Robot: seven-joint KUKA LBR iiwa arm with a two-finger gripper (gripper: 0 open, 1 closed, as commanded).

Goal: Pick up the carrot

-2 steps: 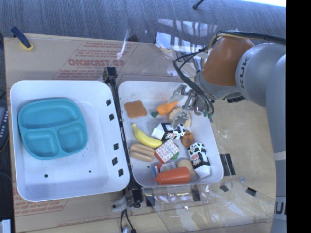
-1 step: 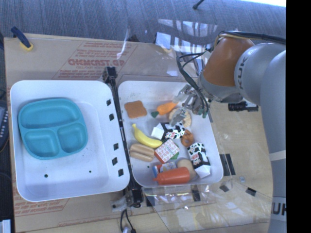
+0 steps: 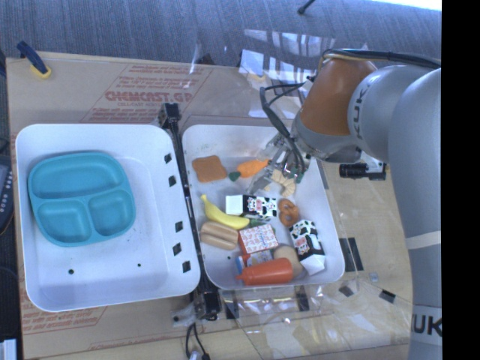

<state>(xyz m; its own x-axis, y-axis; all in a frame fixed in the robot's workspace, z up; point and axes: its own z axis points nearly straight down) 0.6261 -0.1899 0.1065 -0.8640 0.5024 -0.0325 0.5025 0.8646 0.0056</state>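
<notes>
The gripper (image 3: 279,163) hangs low over the upper part of the right bin (image 3: 328,201), reaching in from the right under the arm's (image 3: 375,118) orange band. Its tip sits right at the carrot (image 3: 251,169), a small orange piece with a green end pointing left, lying near the bin's far wall. Whether it is released or clenched on the carrot cannot be told; the wrist hides the contact. Left of the carrot lies a brown toast slice (image 3: 209,169). Below are a banana (image 3: 223,214), a cow-print carton (image 3: 261,206), a hot dog (image 3: 218,235) and a red pepper (image 3: 267,272), crowded together. The left bin (image 3: 45,276) holds a blue tray (image 3: 79,196). The likely risk: the carrot is small and round, so an off-centre pinch could squirt it toward the toast or the wall, or the grasp could close on a nearby toy instead.
</notes>
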